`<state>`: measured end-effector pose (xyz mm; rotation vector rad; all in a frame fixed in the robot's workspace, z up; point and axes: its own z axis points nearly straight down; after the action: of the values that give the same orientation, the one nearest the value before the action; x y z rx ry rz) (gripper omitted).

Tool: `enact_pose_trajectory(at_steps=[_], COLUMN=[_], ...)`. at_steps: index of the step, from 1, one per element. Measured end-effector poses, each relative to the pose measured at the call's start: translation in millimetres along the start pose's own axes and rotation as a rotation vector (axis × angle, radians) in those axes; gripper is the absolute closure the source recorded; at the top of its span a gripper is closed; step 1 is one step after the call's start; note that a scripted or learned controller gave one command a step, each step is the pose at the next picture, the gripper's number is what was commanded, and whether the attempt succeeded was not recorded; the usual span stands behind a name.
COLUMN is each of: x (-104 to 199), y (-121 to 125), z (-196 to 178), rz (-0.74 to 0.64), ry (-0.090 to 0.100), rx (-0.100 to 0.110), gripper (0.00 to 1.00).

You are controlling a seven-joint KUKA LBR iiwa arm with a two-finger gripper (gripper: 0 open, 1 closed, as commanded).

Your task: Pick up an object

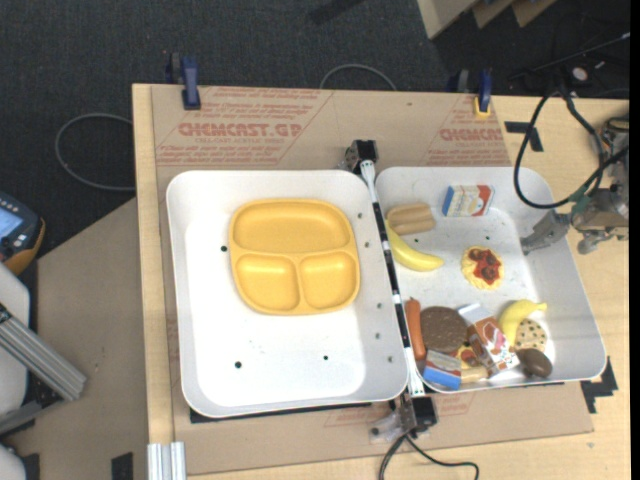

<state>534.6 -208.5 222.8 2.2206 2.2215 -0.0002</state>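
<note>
From where I stand, the gripper (545,230) hangs at the right bin's (565,298) far right edge; whether it is spread or closed I cannot tell. In that bin lie a banana (412,254), a bread roll (409,217), a small carton (467,200), a pizza slice (483,266) and a heap of toy food near the front. The left bin (200,298) holds a yellow divided plate (294,254).
</note>
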Motion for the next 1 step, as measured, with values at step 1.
enact_pose_trajectory(at_steps=[1], x=[9.7], y=[-59.8], z=[101.3], rz=[0.003], ry=[0.006], rx=[0.012], gripper=[0.0])
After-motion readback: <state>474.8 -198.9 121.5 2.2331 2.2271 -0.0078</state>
